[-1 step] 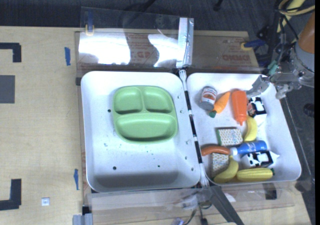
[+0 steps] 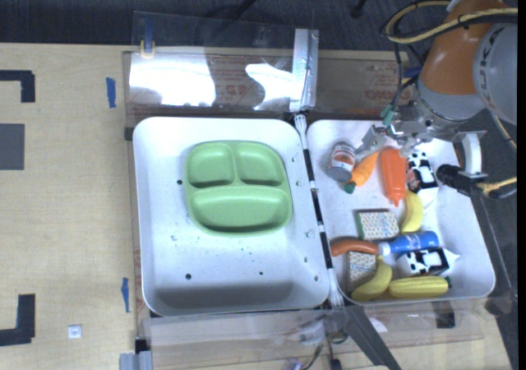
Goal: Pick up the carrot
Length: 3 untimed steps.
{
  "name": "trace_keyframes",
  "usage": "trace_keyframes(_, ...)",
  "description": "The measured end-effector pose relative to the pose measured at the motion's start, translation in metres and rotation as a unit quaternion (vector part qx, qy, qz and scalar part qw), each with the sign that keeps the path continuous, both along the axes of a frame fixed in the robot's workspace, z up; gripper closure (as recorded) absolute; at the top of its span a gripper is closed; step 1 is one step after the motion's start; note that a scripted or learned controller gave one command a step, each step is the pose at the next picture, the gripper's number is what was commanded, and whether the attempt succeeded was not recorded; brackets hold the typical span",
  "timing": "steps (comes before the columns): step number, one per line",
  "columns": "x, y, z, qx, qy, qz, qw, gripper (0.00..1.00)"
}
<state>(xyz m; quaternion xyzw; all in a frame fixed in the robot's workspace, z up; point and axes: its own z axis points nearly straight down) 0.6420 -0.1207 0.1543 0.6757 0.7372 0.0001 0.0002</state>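
Observation:
The carrot (image 2: 363,169), small and orange with a green stub at its lower left end, lies tilted in the upper left of the right bin (image 2: 477,237). It rests against a grey can (image 2: 341,159). My gripper (image 2: 394,131) hangs over the bin's far edge, just above and to the right of the carrot. A longer orange-red piece (image 2: 393,176) lies directly below the gripper, next to the carrot. Nothing shows between the gripper's tips.
The right bin also holds a cow toy (image 2: 422,173), bananas (image 2: 411,212), a blue bottle (image 2: 411,242), a hot dog (image 2: 355,245), a small box (image 2: 376,223) and corn (image 2: 419,286). A green divided plate (image 2: 238,183) sits in the left bin (image 2: 164,278).

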Motion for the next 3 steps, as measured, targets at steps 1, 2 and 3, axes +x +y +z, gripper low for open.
trace_keyframes(1, 0.000, 0.004, -0.045, 0.0001, -0.002, 0.065, 0.9979, 0.00)
trace_keyframes(2, -0.017, 0.018, -0.068, 0.0003, -0.001, 0.174, 0.9848, 0.00)
trace_keyframes(3, -0.016, 0.017, -0.057, -0.0006, -0.003, 0.172, 0.9850, 1.00)
